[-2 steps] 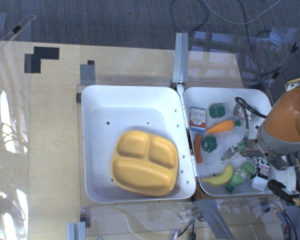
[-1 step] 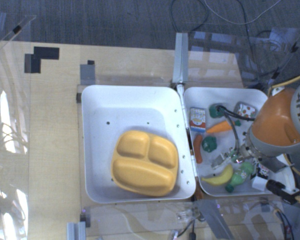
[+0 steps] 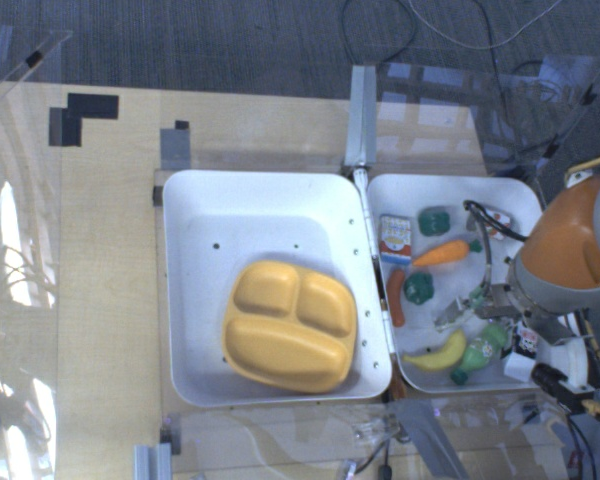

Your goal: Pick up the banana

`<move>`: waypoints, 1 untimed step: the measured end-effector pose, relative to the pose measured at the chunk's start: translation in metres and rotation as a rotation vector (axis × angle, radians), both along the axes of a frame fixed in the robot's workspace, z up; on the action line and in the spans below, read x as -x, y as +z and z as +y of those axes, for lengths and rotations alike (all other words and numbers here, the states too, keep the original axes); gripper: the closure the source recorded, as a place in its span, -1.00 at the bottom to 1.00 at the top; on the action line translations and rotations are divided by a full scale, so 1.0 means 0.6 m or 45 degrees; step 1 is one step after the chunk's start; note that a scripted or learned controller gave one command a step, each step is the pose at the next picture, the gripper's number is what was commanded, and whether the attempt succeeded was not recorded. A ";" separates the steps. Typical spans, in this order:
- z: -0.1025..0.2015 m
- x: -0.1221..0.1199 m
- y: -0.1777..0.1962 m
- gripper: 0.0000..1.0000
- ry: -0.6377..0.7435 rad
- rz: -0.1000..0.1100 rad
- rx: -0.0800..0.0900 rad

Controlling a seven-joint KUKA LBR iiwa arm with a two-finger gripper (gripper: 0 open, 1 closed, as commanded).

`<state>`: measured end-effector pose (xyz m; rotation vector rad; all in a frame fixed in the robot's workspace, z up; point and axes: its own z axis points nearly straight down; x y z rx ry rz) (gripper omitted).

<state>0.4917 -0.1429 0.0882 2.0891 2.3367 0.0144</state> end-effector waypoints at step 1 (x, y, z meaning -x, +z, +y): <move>0.044 -0.001 0.001 -1.00 0.253 -0.006 0.013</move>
